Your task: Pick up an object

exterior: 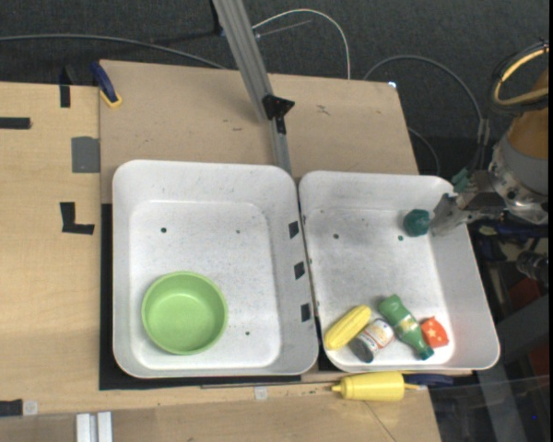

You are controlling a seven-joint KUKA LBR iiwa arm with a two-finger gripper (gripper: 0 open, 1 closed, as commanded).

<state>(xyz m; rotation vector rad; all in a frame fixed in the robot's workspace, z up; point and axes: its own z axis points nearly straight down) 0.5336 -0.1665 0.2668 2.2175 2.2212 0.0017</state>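
green ball lies in right bin, just beside tool.

The gripper hung over the right bin's far right edge. A small dark green ball lay just left of it, the corn cob and green bottle well below.

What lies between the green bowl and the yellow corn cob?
In the camera view, between green bowl and corn cob: bare bin floor and the two bins' adjoining rims.
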